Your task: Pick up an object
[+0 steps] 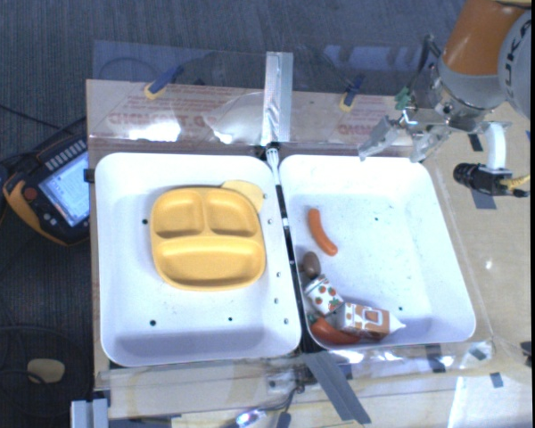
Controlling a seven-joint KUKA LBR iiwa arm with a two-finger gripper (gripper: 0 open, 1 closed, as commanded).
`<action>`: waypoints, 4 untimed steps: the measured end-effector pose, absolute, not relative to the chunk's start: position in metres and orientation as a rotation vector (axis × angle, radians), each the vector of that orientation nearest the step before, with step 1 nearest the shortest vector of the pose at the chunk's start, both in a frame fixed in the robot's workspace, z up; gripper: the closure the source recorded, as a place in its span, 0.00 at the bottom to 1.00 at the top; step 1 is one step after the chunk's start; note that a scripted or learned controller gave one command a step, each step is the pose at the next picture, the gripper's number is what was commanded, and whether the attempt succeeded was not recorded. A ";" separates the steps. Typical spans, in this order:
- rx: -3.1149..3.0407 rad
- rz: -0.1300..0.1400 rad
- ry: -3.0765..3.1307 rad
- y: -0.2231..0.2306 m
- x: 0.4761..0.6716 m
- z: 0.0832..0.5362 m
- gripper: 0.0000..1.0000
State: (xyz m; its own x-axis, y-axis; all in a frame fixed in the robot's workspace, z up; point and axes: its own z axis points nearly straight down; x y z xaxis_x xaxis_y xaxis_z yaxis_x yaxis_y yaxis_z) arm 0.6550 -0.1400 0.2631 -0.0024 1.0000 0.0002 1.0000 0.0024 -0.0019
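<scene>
The grey two-finger gripper (394,143) hangs above the far rim of the right-hand shallow white bin (446,239), near that bin's far right corner, with its 2 fingers spread apart and nothing between them. No object is lifted yet, so the pick is at its approach stage by my reading. The likeliest target is the small orange sausage-shaped toy (322,232), because it lies alone on bare bin floor in the left half of the right bin, apart from the other pieces. From the gripper it lies toward the near side of the bench and to the view's left, so the coming move has to carry the fingers diagonally inward and down. Its long axis runs from the far left to the near right in the view, tilted a little off the line of the divider between the 2 bins; the upper end points toward the far rim, the lower end toward the cluttered corner. A grasp across its short width would want the fingers turned to straddle that axis. Nearer the front left corner of the same bin sit a small dark brown rounded piece (310,264), a small patterned carton (366,319) and a red rounded toy (332,333), packed touching or nearly so, a harder pick. The left-hand white bin (125,328) holds a yellow plastic divided plate (209,239).
</scene>
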 end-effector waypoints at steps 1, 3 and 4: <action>-2.233 0.006 -2.207 -0.114 0.632 0.128 0.00; -2.037 -0.012 -2.407 -0.096 0.604 0.100 1.00; -1.867 0.000 -2.526 -0.040 0.605 0.183 1.00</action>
State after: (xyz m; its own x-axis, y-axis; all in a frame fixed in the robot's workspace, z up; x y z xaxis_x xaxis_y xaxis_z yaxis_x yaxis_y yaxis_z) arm 0.6053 -0.0403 0.1833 -0.2934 0.9560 0.0008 0.9560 0.2934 -0.0006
